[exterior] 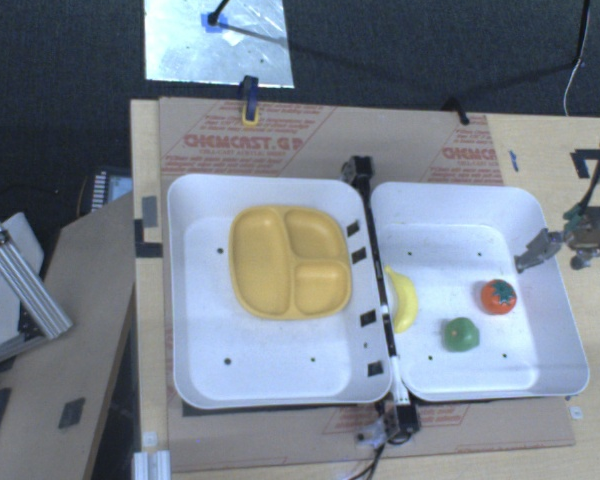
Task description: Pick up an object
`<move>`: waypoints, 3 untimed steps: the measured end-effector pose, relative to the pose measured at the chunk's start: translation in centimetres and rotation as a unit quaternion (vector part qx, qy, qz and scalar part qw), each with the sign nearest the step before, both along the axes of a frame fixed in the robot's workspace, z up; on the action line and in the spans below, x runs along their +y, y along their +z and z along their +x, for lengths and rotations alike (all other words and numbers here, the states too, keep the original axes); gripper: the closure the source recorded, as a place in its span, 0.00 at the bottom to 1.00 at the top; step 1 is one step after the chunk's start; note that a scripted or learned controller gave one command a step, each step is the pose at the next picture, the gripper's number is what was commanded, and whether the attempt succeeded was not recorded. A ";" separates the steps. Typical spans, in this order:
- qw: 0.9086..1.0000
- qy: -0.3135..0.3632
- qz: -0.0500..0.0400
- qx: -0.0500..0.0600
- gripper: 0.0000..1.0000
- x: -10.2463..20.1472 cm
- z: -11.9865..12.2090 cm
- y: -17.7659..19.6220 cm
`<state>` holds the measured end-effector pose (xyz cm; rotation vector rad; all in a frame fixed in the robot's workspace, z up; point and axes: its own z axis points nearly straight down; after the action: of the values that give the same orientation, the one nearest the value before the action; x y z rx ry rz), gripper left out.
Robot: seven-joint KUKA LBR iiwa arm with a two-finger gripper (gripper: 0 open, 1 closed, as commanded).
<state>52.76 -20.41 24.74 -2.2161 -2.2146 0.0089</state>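
In the right bin [550, 368] lay three toy foods. Nearest was one green fruit [461, 334], then one yellow banana [404, 301] against the dividing wall and one orange tomato-like piece [498, 296]. The left bin [195, 368] held one yellow divided plate [288, 261]. Farther right, the gripper [536, 250] hovered over the right bin's edge, holding nothing; how it stood could not be told.

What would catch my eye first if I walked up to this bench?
Probably the big yellow divided plate in the left bin. Then the right bin's toy food: a banana by its left wall, a green fruit, and an orange-red tomato nearest the end effector.
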 end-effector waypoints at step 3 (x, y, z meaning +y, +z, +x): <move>1.000 0.001 0.000 -0.004 0.00 0.1 -1.4 -9.3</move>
<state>51.41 -20.36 15.41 -2.2189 -2.2202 0.0014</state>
